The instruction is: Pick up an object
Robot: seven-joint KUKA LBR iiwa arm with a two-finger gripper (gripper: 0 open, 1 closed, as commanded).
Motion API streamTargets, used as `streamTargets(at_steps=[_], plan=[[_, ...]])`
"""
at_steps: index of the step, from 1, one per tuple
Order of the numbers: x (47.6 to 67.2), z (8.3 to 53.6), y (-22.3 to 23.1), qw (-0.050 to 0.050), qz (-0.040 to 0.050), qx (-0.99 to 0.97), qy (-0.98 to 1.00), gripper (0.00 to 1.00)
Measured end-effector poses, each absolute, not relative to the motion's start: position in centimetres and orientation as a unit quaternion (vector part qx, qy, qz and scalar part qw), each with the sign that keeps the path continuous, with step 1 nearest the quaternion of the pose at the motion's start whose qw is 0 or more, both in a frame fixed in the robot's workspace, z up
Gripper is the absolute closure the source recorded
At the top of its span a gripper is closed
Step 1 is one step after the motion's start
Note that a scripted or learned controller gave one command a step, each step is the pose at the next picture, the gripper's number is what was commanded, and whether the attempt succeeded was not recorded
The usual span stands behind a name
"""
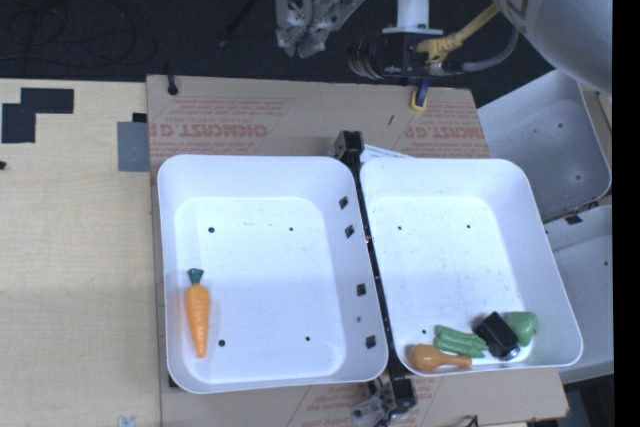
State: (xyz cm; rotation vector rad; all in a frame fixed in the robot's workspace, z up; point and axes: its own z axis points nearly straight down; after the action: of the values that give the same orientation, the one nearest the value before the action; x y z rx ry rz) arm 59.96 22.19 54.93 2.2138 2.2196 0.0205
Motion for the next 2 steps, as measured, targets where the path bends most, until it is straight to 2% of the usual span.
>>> streamTargets(at_steps=[1,2], plan=[[64.5,53.6,21.9,0.000,-0.0023,0.708,0.707,1.00],[64.4,51.3,24.4,-0.002,-0.0035,0.706,0.708,1.00]])
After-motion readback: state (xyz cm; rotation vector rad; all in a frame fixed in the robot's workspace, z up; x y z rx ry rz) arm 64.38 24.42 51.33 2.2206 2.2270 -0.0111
